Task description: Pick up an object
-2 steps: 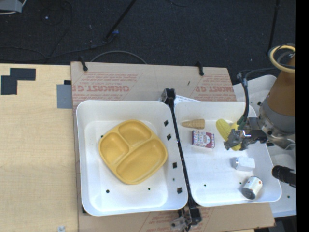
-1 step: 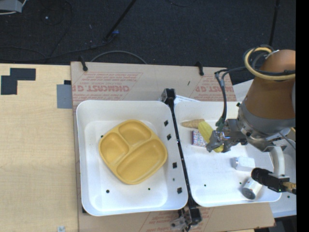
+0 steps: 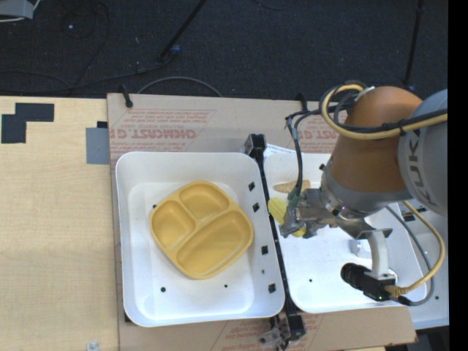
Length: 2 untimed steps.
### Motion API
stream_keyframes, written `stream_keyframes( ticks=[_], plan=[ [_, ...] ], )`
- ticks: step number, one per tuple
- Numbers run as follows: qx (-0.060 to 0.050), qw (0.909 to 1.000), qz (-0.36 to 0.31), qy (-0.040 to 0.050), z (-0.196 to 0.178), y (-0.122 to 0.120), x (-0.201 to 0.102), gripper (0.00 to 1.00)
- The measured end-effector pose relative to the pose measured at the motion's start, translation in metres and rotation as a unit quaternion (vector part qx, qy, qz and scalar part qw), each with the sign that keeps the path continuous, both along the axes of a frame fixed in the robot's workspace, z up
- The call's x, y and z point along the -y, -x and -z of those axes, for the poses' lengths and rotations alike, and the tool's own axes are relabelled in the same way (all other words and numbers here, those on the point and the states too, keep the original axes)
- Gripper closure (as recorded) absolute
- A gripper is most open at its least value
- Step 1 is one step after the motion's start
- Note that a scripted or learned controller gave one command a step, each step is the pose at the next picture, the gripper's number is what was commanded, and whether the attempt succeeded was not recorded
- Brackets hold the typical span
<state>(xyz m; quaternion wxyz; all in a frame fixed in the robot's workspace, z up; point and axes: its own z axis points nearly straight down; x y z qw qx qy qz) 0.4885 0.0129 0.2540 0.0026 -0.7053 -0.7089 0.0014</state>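
Observation:
A yellow divided plate (image 3: 202,228) lies in the left white bin (image 3: 139,298). In the right white bin (image 3: 322,298), a small yellow object (image 3: 277,209) rests against the left wall. My gripper (image 3: 295,225) reaches down right beside it, touching or nearly touching its right side. A thin tan object (image 3: 285,188) lies just behind the yellow one, partly hidden by the wrist. The arm's orange band and grey body cover much of the right bin.
A black divider (image 3: 265,218) separates the two bins. Cardboard (image 3: 183,126) lies under the bins, with a wooden tabletop (image 3: 51,232) to the left. Cables hang around the wrist.

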Motion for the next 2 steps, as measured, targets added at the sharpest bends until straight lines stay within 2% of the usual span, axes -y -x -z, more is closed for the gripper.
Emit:
stream_keyframes(
  ticks=[2],
  plan=[
    [0.001,1.0000,0.000,0.0005,0.010,0.003,-0.092,1.00]
  ],
)
